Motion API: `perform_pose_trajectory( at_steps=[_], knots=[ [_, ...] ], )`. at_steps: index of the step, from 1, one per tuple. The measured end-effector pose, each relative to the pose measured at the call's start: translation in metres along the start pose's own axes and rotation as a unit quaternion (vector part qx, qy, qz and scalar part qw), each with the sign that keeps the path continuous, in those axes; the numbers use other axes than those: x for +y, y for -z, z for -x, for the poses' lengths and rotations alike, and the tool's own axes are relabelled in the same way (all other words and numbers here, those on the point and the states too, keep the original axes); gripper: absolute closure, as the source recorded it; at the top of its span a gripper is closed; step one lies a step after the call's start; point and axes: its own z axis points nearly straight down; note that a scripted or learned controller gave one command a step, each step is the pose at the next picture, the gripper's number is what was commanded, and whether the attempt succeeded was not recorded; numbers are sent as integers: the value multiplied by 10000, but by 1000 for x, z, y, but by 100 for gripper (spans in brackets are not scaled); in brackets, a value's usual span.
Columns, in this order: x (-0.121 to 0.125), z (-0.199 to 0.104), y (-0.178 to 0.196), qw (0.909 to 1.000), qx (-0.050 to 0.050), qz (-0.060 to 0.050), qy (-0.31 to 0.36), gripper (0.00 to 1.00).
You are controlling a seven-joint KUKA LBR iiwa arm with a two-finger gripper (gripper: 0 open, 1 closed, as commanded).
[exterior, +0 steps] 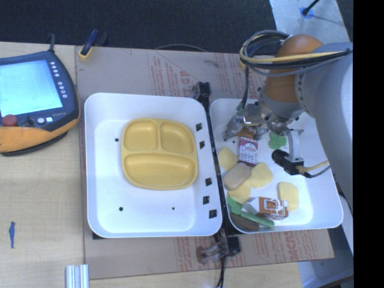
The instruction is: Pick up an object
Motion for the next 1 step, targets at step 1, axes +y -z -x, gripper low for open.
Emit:
perform_pose_trajectory(
  at_steps=[1],
  knots=[
    [17,5,4,10000,-6,35,-11,0]
  ],
)
